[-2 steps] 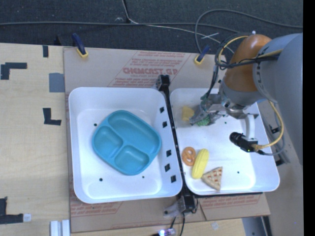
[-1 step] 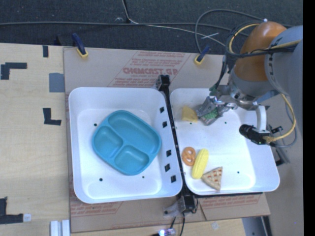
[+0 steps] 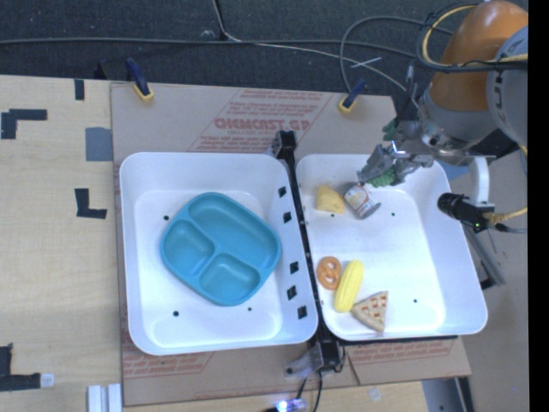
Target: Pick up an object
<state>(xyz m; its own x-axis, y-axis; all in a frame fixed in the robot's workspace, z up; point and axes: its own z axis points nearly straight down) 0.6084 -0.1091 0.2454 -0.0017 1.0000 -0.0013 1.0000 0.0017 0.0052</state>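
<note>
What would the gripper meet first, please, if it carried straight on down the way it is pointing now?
Most likely the small can, which lies just below-left of the gripper in the right bin. Depth is hard to judge from this slanted view, so it might instead reach the bin floor beside it.

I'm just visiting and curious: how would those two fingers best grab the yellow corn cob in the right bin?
Probably across its narrow middle, coming straight down. The corn cob lies flat and long, tilted slightly, so the fingers should close across its short width. The pretzel touches its left side and the pizza slice sits close, leaving little room.

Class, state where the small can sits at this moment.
The small can lies tilted in the right bin, near its far edge, just right of the yellow wedge and below the end effector.
</note>
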